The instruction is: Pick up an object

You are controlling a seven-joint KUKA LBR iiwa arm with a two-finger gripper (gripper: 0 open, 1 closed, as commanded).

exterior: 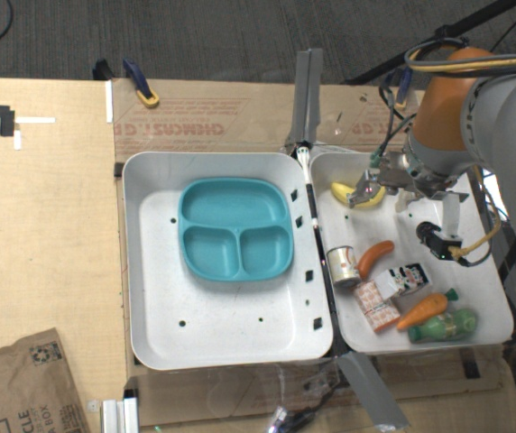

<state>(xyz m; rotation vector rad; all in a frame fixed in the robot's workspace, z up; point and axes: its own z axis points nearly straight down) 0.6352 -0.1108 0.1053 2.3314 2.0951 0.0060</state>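
1. Two white bins side by side: left bin carrying a teal divided plate, right bin crowded with pickable items.
2. Gripper low over the banana near the right bin's far-left corner, likely lined up for a grasp.
3. Jaw state: cannot tell.
4. Can, sausage, carrot along the near side.

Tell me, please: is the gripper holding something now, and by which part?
It cannot be told. The gripper is at the banana, but any hold is hidden.
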